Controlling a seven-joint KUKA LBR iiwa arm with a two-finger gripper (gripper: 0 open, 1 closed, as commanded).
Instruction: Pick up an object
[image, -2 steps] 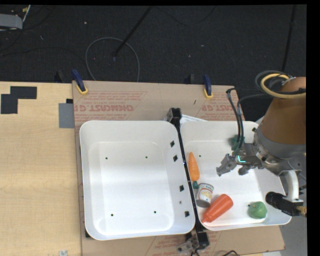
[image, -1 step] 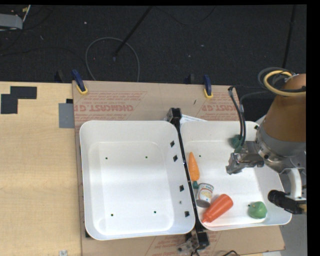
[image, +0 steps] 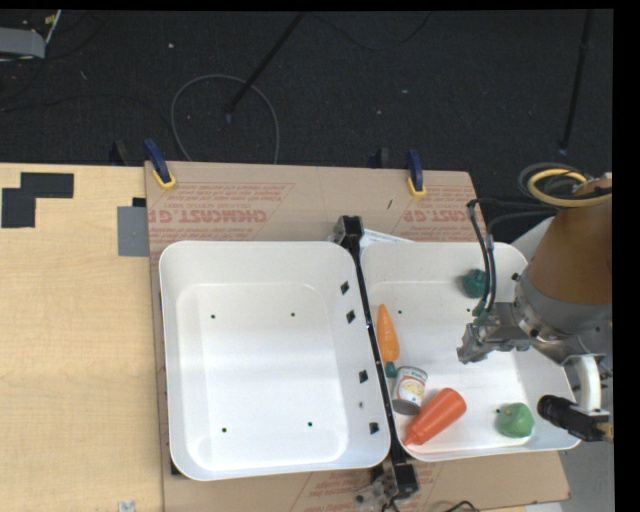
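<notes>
in the right bin (image: 440, 290), a green ball (image: 515, 420) lies by the near edge, a carrot (image: 436, 416) and can (image: 409, 387) toward the near left corner; the gripper (image: 474, 346) hovers mid-bin, whether spread or pressed together i cannot tell.

A: Where is there room to pass?

B: The left bin (image: 262, 365) has a bare floor from wall to wall. The right bin (image: 430, 300) is more crowded, but its middle strip and upper left corner are open.

A: What stands in the way there?

B: A small orange carrot (image: 386, 335) lies close along the divider (image: 365, 330) (the black-clipped wall where the bins meet). Near the front, a little can (image: 409, 387) sits just beside a larger orange carrot (image: 436, 416). A green ball (image: 515, 420) rests in the front right corner, and a dark green object (image: 472, 283) near the back right.

A: And from the right?

B: The arm (image: 565, 270) overhangs that edge, with its gripper (image: 478, 343) and black cable (image: 487, 262) over the right part of the bin.
</notes>
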